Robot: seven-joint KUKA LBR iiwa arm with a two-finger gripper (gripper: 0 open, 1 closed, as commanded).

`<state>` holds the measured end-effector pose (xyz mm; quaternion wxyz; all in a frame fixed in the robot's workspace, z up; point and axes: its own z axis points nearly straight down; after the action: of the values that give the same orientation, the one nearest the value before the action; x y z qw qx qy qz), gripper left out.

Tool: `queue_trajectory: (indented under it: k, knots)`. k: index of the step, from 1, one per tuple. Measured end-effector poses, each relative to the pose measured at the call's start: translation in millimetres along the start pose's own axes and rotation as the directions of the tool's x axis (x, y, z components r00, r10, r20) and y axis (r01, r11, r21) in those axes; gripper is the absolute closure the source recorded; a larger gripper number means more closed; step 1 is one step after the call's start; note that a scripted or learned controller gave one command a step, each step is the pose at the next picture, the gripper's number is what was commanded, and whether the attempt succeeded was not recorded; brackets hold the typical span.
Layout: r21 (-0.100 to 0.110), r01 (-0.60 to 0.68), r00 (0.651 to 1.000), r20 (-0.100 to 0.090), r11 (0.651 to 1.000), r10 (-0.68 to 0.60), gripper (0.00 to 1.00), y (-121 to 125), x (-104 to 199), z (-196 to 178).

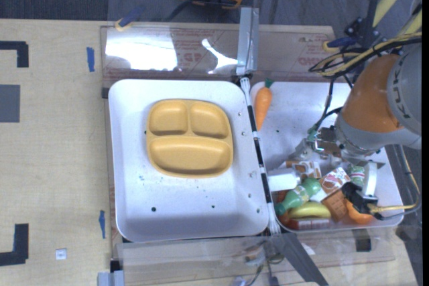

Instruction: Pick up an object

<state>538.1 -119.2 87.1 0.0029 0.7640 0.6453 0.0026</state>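
Reaching in from the right, the grey arm with the orange band hangs low over the right-hand shallow white bin [295, 110], its gripper [333, 152] down at the top of a heap of small things in the bin's near corner. Whether the gripper is spread or pressed together I cannot tell from where I stand, since the wrist covers it, and I see nothing lifted. The heap holds a yellow toy banana [310, 211], a green rounded plastic piece [297, 196] just behind it, a red-and-white printed packet [335, 179] and a small orange toy piece [353, 212] toward the right. Well apart from these, an orange toy carrot with a green top [262, 105] lies against the bin's left wall. The left-hand white bin [134, 204] carries a yellow plastic plate with three compartments [190, 137]. Both bins sit on the pale wood-patterned table [53, 144].
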Motion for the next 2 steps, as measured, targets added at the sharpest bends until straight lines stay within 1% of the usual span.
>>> queue_trajectory:
  k: [1,2]
  knots:
    - [0.002,0.02,1.0,0.002,1.0,-0.02,0.0,-57,-9,0]
    - [0.009,0.118,0.993,-0.011,0.993,-0.118,0.0,-49,-50,-26]
